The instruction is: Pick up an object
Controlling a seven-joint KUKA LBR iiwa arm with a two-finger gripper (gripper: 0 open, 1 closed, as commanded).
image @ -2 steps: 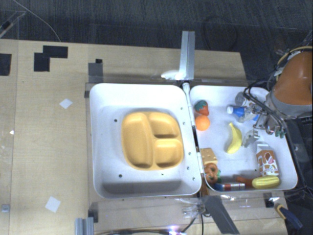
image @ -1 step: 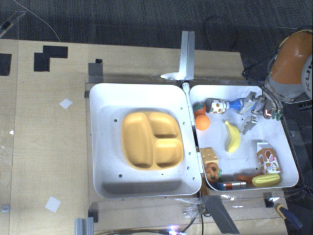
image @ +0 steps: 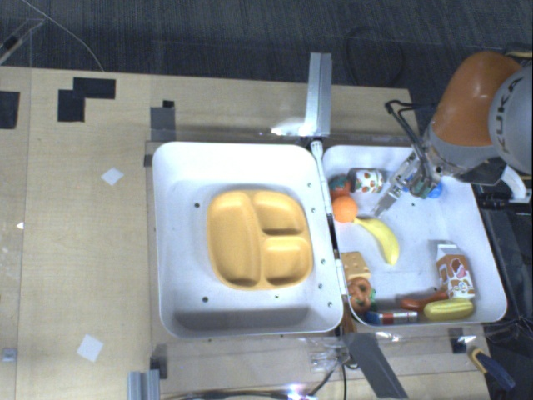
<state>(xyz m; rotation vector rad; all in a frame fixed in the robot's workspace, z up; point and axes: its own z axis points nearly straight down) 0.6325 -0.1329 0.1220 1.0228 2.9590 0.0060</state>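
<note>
In the right bin [image: 466, 223] lie a yellow banana [image: 381, 238], an orange ball [image: 343, 210], a small can [image: 366, 179], a brown juice carton [image: 454, 275], a yellow lemon-shaped toy [image: 448, 309], a red marker [image: 398, 315] and a tan and orange toy [image: 358, 277]. My gripper [image: 395, 195] hangs low over the bin's far part, just right of the can and above the banana's upper end. I see nothing between its fingers.
The left bin [image: 175, 223] bears a yellow divided tray [image: 256, 238]. A metal post [image: 319, 94] stands behind the wall between the bins. The grey arm with its orange band [image: 475, 98] comes in over the right bin's far right corner.
</note>
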